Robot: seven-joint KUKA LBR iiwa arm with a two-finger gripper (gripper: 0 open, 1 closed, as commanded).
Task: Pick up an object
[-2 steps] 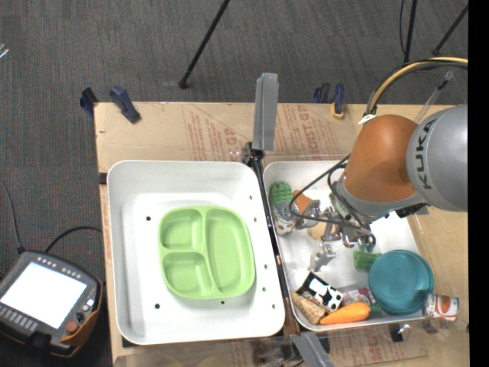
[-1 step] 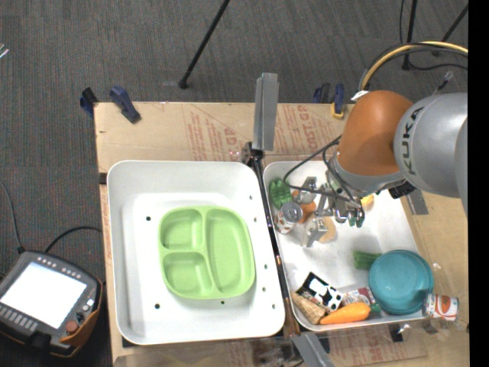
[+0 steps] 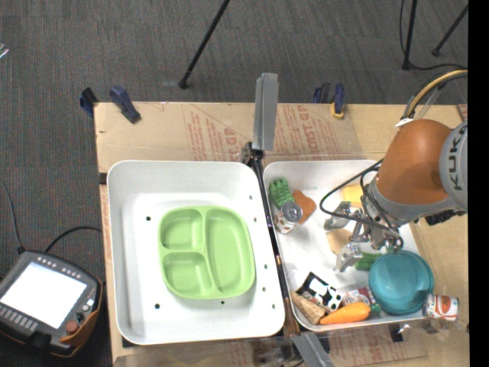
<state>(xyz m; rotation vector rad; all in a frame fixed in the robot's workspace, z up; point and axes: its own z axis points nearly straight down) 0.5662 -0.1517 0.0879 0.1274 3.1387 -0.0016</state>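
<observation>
1. The end effector (image 3: 353,257) is down inside the right bin (image 3: 321,176), hanging under the grey-and-orange arm that comes in from the right. Two metal prongs point down and to the left, and there looks to be a bare gap between them, so I'd call the fingers spread with nothing pinched. It's small in frame, so take that loosely.

2. No single target is named. The closest candidates are the teal bowl (image 3: 401,281), just beside the fingertips toward the lower right, and a green piece (image 3: 367,261) that pokes out between the fingertips and the bowl, practically touching both.

3. The green piece seems to lie roughly left-right, with its far end hidden by the bowl's rim. That's my guess for the easiest grab.

4. Everything else is further off. The orange carrot (image 3: 345,314) lies along the near wall, long axis nearly parallel to it, below the fingers. The black-and-white toy (image 3: 322,292) is lower left.

5. The green compartment tray (image 3: 207,252) in the left bin (image 3: 130,205) is well apart across the divider, so I don't think it's in play.
</observation>
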